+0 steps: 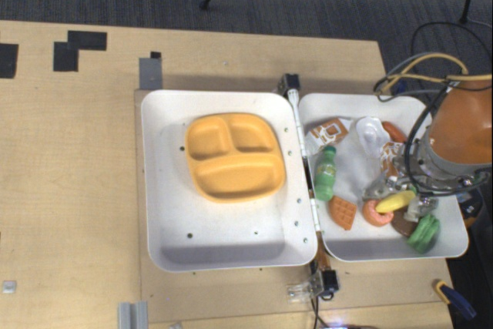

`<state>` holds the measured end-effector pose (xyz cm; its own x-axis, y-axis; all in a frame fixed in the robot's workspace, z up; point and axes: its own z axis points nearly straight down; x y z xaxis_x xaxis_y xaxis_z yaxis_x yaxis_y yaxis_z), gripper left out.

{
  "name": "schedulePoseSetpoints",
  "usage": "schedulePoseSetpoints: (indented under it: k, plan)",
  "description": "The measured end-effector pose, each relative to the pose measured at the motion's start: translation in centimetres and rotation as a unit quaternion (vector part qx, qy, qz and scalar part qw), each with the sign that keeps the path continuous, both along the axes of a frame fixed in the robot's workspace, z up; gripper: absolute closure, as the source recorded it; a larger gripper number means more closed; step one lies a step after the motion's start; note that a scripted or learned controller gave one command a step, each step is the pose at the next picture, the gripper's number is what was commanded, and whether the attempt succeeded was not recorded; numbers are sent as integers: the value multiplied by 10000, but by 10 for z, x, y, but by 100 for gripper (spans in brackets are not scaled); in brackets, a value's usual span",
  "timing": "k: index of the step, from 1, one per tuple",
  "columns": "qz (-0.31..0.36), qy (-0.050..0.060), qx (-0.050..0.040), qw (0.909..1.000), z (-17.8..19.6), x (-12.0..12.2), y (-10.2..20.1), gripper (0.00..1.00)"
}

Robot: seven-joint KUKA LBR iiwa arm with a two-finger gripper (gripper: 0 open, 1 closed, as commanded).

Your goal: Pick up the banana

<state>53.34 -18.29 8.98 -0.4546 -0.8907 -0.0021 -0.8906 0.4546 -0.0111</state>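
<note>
Grey carpet ran behind a pale wooden bench (69, 166), and two white bins sat side by side on it, their inner rims touching along a metal divider. One orange tray (233, 155) with three compartments lay in the left bin (166, 189), with bare floor open all around it, widest toward the near rim. By contrast the right bin (451, 243) was crowded, its things bunched toward the near right corner and little free floor left between them.

From the right the arm (462, 131) reached in, its orange band covering the bin's far right part. Just under it the gripper (400, 193) sat low over the cluster, right at the banana; whether its fingers were spread or closed, or gripped anything, I cannot tell, since the wrist hid them.

One banana (394, 202) lay near the bin's near right corner, tilted, touching a pink ring (376, 213) on its left. One green bottle (326, 173) lay lengthwise along the divider side. One waffle (343, 213) lay just below the bottle. One green leafy piece (423, 233) rested by the near rim, right of the ring. One brown and white packet (327, 132) lay toward the far rim, and one clear plastic item (369, 133) lay beside it.
</note>
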Motion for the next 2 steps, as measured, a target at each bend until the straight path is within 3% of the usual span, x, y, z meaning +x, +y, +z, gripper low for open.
schedulePoseSetpoints:
  k: [1, 2]
  plan:
    - [987, -27, -31, 9951, 1, -22, 25, 0]
    - [966, -40, -31, 9953, 12, -20, 25, 100]
